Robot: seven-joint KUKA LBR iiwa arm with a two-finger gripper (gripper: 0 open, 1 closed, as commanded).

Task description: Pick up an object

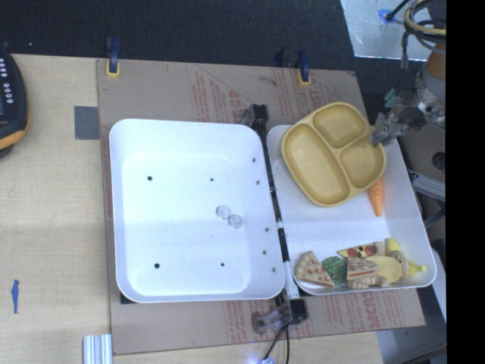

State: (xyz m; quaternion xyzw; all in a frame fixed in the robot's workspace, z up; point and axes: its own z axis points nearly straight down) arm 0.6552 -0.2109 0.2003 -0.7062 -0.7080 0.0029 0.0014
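Reading from your left, where the bench runs out of frame, you get:
Left bin [136, 279]: two small clear round bits near its middle, hard to identify
Right bin [402, 226]: one yellow three-compartment plate [326, 165], one orange carrot [377, 197] half tucked under its rim, a jumbled cluster of toy food [360, 265] along the near wall, count unclear
Gripper [381, 131]: at the plate's right rim; you cannot tell its finger state, arm cut off at right
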